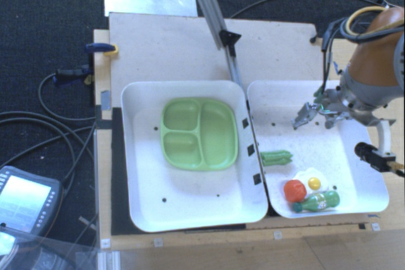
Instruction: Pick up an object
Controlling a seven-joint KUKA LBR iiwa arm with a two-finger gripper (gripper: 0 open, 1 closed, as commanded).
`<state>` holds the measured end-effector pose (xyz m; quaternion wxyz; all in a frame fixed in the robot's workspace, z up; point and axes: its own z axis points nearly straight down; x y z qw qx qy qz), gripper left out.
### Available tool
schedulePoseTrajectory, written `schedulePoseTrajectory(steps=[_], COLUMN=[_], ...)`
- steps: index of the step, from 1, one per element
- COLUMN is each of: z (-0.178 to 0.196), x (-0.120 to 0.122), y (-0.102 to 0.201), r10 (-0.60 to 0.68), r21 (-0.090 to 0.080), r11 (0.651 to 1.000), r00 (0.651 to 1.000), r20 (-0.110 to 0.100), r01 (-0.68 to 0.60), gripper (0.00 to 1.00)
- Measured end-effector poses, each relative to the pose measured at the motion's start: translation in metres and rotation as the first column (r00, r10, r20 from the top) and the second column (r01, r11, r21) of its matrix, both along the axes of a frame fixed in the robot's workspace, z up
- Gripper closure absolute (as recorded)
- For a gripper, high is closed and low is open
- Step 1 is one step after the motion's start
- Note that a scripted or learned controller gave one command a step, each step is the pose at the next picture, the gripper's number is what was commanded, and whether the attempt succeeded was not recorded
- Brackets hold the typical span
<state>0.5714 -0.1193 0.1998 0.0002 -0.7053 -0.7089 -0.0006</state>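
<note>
1. While my arm reaches in from the right over the right bin, my gripper hangs above that bin's upper part, fingers pointing left, with nothing between them; I cannot tell how far apart they stand.
2. Nearest below my gripper, a green bean-like piece lies against the bin's left wall, apart from my fingers.
3. Farther below, toward the near edge, a fried egg toy lies on the bin floor, with a red tomato just beside it on the left.
4. Just past those, a green bottle lies on its side, touching the tomato, close to the bin's near rim.
5. Well off to my gripper's left, across the dividing walls, the left bin holds a green divided plate lying flat, three compartments facing up.
6. Farthest left, beyond the bench, a tablet-like pendant rests on the dark floor among cables.
</note>
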Motion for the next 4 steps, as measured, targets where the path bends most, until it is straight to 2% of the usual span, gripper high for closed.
schedulePoseTrajectory(steps=[1, 3, 4], z=[0.000, -0.112, -0.098], x=[0.000, -0.003, 0.000], y=[0.000, 0.000, 0.000], r10=[-0.002, -0.004, -0.005], r21=[0.000, 0.000, -0.001], r11=[1.000, 1.000, 1.000], r00=[1.000, 1.000, 1.000], r20=[0.000, -0.005, 0.002], r01=[0.002, 0.004, 0.005], gripper=[0.00, 0.00, 1.00])
